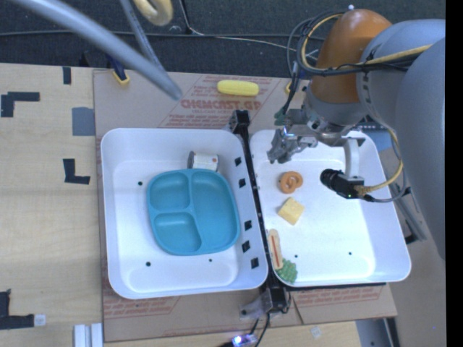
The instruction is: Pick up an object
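The grey arm (405, 85) reaches over the right bin (383, 262), pincer (283, 147) low above its far corner; whether it is wide or narrow, I cannot tell. Just beside it lies the donut (290, 182), likeliest target, cheese cube (291, 211) nearer us

Single fixed camera above tabletop (43, 194), looking down at slant. Medium distance: both shallow white plastic bins (116, 215) side by side fill centre of frame, left bin and right bin (383, 259) fully visible. Grey arm with orange band (347, 42) enters from frame right, upper corner.
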Motion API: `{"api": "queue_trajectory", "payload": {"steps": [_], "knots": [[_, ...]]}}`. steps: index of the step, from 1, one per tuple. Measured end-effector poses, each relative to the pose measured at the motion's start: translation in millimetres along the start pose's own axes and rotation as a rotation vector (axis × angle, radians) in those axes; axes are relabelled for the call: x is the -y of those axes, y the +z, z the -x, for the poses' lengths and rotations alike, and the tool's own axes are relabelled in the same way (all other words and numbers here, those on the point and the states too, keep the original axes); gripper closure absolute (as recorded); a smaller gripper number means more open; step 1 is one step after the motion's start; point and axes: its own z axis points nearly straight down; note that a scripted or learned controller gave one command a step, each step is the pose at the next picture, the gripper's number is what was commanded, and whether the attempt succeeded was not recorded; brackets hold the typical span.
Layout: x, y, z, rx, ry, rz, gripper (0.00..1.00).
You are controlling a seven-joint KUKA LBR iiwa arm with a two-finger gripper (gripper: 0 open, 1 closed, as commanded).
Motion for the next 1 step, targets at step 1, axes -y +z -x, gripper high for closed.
{"api": "queue_trajectory", "payload": {"steps": [1], "knots": [[-12.0,5.3,-58.9,0.001,0.0,0.001,1.0]]}}
